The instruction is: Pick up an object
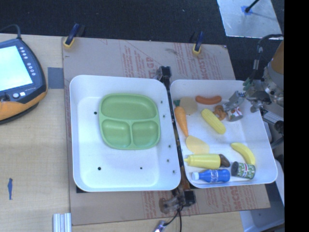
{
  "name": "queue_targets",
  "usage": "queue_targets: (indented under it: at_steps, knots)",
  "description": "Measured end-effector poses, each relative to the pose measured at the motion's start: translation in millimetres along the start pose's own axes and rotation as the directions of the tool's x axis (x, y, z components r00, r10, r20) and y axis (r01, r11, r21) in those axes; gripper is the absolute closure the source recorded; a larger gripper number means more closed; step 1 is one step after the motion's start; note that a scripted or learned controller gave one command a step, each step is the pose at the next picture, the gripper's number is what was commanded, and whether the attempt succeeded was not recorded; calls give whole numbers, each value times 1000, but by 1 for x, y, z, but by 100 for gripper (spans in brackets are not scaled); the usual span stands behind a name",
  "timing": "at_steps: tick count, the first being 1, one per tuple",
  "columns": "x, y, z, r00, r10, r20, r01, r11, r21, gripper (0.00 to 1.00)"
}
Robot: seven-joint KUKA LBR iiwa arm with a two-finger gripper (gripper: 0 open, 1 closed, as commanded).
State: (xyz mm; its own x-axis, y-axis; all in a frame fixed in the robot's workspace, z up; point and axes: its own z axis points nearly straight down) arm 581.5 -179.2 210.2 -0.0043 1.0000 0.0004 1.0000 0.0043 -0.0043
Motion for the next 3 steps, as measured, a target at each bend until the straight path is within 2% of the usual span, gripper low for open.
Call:
queue_targets:
  at_steps: [1,2,3]
  knots:
    - [38,41,75,1000,-1,0,1,1000,3,0]
    - [37,25,117,1000,-2,2,2,1000,-1,0]
    - [36,24,108,1000,-3,2,3,1000,2,100]
